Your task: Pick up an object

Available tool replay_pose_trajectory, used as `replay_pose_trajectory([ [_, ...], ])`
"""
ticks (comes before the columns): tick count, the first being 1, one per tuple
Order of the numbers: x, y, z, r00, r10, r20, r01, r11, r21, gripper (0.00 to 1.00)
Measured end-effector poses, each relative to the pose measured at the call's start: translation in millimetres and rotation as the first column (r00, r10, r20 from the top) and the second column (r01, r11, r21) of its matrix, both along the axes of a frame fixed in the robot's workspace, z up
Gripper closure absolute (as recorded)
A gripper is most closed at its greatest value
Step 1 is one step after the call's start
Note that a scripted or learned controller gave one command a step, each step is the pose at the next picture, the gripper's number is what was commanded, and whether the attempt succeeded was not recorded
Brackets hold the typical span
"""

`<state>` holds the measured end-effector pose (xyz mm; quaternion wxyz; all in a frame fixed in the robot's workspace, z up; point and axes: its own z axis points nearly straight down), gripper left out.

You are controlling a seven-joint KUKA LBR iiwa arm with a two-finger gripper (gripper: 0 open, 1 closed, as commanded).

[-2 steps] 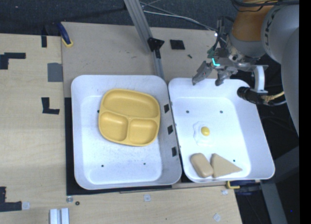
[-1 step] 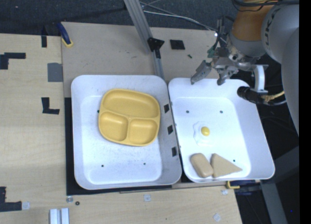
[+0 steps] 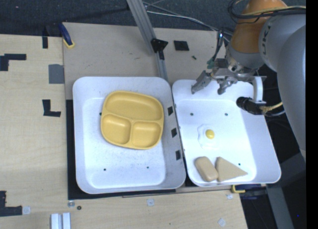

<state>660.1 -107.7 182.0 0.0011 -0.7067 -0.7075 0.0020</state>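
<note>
In the right bin [image 3: 258, 138] lie three objects: a fried egg toy [image 3: 208, 134] near the middle, a tan bread roll [image 3: 205, 168] at the front, and a tan wedge-shaped piece [image 3: 229, 169] right beside it. My gripper [image 3: 210, 84] hangs over the bin's far edge, above and behind the egg. Its two fingers [image 3: 198, 83] are spread apart with nothing between them.
The left bin [image 3: 87, 138] holds a yellow divided plate [image 3: 132, 119]. A slanted metal pole [image 3: 144, 19] rises behind the bins. A blue and yellow clamp [image 3: 66, 36] sits at the bench's far left corner.
</note>
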Motion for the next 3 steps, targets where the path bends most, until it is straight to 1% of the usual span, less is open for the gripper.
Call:
replay_pose_trajectory([
  [1, 1.7, -4.7, -63.3, 1.000, 0.000, -0.003, 0.000, 1.000, 0.000, 0.00],
  [2, 2.1, -4.1, -98.0, 1.000, 0.001, 0.005, -0.001, 1.000, -0.001, 0.00],
  [3, 3.6, -4.0, -84.7, 1.000, 0.002, 0.009, -0.002, 1.000, -0.002, 1.00],
])
